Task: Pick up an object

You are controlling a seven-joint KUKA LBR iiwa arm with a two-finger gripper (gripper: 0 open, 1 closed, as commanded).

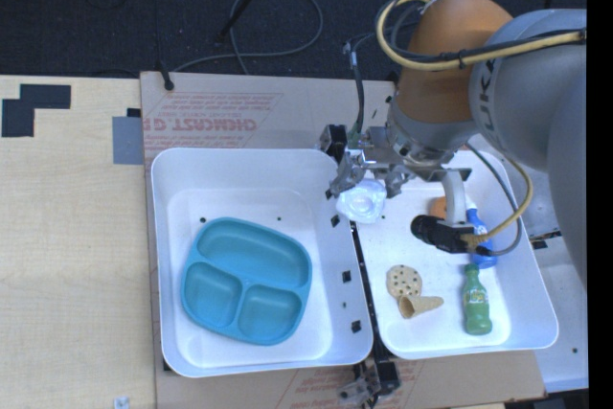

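The pale wood bench (67, 254) carries a brown cardboard sheet (220, 115), and on that sheet sits the right bin (436, 340), the landmark here. The grey arm (536, 91) comes in over the right bin's far right corner and hangs above its far half. The left bin (192, 196) stands just beside the right bin, their walls side by side. A blue tray (247, 278) with three compartments lies flat in the left bin, well apart from the right bin's things.

The tool (369, 177) hangs over the right bin's far left corner, above the wall shared with the left bin. I cannot tell whether it is open or closed.

A green bottle (475, 302) lies inside the right bin near its near right corner. A tan cone (407, 287) with a speckled round top lies near the middle of the right bin's near half. A white lump (364, 203) sits in the right bin's far left corner, right under the tool; whether they touch I cannot tell. A small orange piece (438, 205) lies near the right bin's middle, partly hidden.
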